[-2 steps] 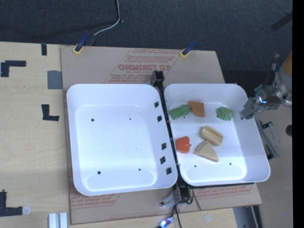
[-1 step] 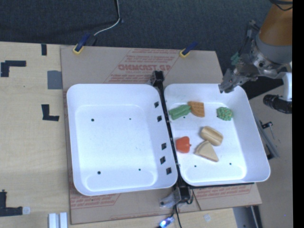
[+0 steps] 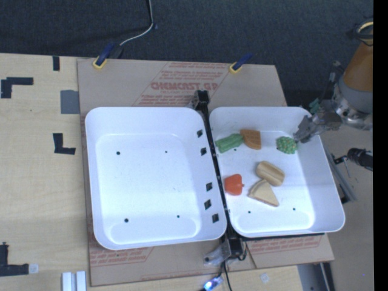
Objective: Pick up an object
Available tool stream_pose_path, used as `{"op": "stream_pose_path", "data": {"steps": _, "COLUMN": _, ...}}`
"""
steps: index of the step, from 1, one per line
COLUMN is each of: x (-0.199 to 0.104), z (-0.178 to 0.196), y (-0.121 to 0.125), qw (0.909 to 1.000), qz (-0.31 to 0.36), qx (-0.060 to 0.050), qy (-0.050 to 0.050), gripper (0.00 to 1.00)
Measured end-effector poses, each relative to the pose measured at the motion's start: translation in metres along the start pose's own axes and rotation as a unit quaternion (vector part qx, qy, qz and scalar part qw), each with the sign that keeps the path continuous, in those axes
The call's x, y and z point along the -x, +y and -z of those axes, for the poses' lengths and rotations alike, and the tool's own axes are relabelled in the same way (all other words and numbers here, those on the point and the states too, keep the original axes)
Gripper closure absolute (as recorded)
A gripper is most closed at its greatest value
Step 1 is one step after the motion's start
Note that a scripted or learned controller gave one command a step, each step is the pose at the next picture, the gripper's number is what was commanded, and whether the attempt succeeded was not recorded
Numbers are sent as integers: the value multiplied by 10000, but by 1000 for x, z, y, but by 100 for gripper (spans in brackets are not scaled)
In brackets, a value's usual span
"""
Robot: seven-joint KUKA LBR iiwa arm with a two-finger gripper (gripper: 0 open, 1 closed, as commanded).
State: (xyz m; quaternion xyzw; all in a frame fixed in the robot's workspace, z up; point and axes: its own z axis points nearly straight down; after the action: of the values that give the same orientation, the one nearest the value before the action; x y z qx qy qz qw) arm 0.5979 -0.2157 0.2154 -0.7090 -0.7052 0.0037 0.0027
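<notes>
Camera view, from above at a slant: two shallow white bins are seen side by side on a brown board laid over the tabletop (image 3: 36, 162). The left bin (image 3: 100, 162) has a smooth, glossy floor marked by a few small dark dots. The right bin (image 3: 318, 193) holds six small objects: a ribbed green piece (image 3: 229, 142) near the divider, an orange-brown lump (image 3: 251, 139) touching it, a bumpy green broccoli-like piece (image 3: 286, 145) toward the far right wall, an orange-red pepper shape (image 3: 234, 184), a tan rounded loaf shape (image 3: 270, 173), and a pale wedge (image 3: 265, 194) just beside the loaf. The jaws (image 3: 301, 134) are positioned at the right side of the broccoli-like piece, seemingly touching it; whether they are apart or together cannot be told, as they are small and blurred. The arm (image 3: 359, 71) is cut off at the right edge. Black clips (image 3: 209, 180) are seen along the seam between the bins.
</notes>
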Motion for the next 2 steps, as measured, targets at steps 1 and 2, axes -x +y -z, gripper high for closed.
{"op": "stream_pose_path", "data": {"steps": 1, "x": 8, "z": 50, "y": -5, "qw": 10000, "qz": 30, "qx": 58, "qy": -2, "gripper": 100}}
{"op": "stream_pose_path", "data": {"steps": 2, "x": 8, "z": 36, "y": 0, "qw": 10000, "qz": 32, "qx": 36, "qy": 2, "gripper": 100}}
